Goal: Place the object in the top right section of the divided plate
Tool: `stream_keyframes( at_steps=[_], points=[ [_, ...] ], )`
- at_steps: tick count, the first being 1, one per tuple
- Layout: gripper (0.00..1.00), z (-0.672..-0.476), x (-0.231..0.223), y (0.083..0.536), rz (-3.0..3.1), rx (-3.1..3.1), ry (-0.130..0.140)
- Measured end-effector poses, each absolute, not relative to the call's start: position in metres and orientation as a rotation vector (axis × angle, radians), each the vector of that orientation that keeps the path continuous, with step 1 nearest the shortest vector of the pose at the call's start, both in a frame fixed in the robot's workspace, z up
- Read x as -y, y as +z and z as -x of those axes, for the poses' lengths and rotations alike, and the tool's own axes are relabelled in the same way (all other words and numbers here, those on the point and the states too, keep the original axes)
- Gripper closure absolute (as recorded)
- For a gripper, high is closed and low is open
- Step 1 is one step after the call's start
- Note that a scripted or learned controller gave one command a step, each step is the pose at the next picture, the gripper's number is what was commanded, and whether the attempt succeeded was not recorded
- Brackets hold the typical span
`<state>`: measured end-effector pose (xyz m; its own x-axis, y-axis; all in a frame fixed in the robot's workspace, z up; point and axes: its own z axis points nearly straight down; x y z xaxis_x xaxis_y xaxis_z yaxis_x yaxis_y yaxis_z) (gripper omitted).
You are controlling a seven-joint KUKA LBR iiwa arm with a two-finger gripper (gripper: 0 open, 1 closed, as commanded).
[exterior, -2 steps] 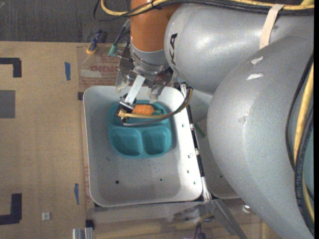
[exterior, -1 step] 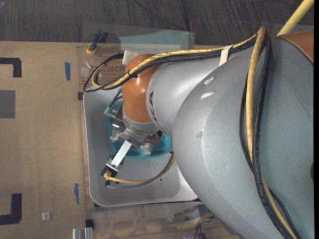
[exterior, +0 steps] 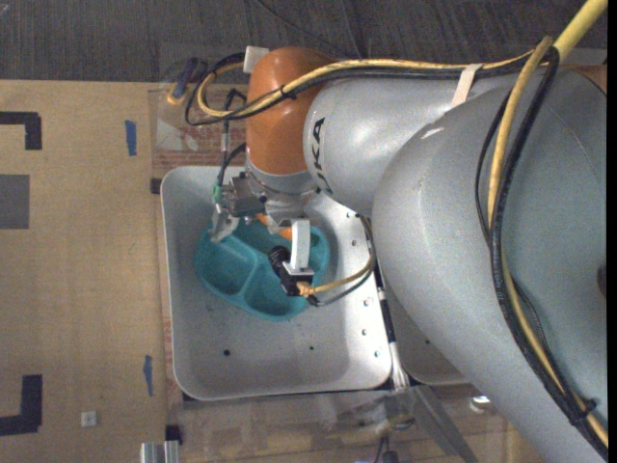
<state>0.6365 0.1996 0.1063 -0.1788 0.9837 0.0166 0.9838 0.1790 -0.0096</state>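
I had one fixed camera, mounted above the bench and looking down at a slant. It faced the white bin point(exterior: 280, 365) holding the teal divided plate point(exterior: 236, 273). The grey arm point(exterior: 463, 210) entered from the right and stood close to the lens, covering what appeared to be the second bin point(exterior: 434, 360). Bench top point(exterior: 77, 258) filled the left.

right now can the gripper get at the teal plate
Probably yes: the gripper hangs right over the teal plate in the white bin, and nothing visible lies between them.
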Motion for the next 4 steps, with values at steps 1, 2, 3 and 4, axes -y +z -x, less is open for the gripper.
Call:
stream_keyframes(
  at_steps=[1,2,3,4],
  points=[
    [1.00,-0.638,-0.201,0.114,2.005,2.401,-0.023],
    [1.00,-0.528,-0.178,0.116,2.146,2.300,-0.013],
    [1.00,-0.577,-0.204,0.106,2.712,1.589,-0.006],
    [0.00,-0.574,-0.204,0.098,2.712,1.586,0.010]
  ],
)
